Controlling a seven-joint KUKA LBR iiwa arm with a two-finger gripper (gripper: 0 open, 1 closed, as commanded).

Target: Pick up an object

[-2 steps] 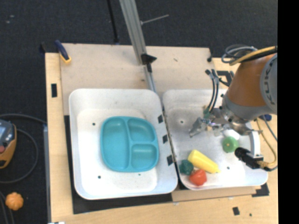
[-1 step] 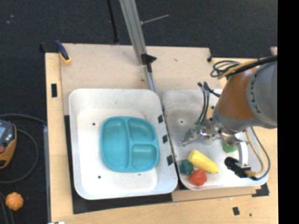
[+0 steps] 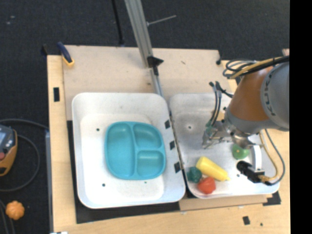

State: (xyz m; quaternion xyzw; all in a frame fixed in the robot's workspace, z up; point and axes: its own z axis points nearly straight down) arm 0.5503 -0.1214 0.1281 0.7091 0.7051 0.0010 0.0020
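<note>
Yellow object, red, green in right bin; teal tray left; tool state unclear.

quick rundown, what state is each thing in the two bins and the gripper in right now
teal divided plate: lying flat, right way up, in the left bin, compartments bare
yellow object: lying on its side in the right bin, near the front edge
red object: resting beside the yellow one, at the bin's front rim
green object: sitting next to the red one
gripper: low over the right bin's floor, nothing visibly held
</note>
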